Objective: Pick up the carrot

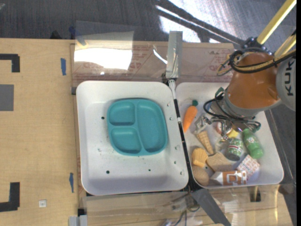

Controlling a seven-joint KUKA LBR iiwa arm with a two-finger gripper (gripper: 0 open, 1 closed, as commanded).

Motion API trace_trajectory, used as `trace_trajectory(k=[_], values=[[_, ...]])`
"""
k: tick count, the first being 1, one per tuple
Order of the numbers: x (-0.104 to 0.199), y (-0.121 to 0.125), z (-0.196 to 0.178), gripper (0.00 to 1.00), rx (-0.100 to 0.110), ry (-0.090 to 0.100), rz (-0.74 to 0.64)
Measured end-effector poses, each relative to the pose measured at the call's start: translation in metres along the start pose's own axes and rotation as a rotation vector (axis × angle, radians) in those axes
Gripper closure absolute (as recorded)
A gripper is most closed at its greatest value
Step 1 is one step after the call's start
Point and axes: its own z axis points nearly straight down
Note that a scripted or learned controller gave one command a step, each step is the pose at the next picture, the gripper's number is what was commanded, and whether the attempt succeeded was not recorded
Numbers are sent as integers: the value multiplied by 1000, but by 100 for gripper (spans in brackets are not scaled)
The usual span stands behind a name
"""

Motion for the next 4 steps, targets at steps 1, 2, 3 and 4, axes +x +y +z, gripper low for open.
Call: trace_trajectory(k=[1, 2, 3, 4], values=[[38, 37, -1, 0, 7, -2, -182], [-66, -59, 2, 0, -1, 2, -455], [-39, 33, -103, 0, 5, -1, -430], [19, 68, -96, 0, -6, 8, -287]])
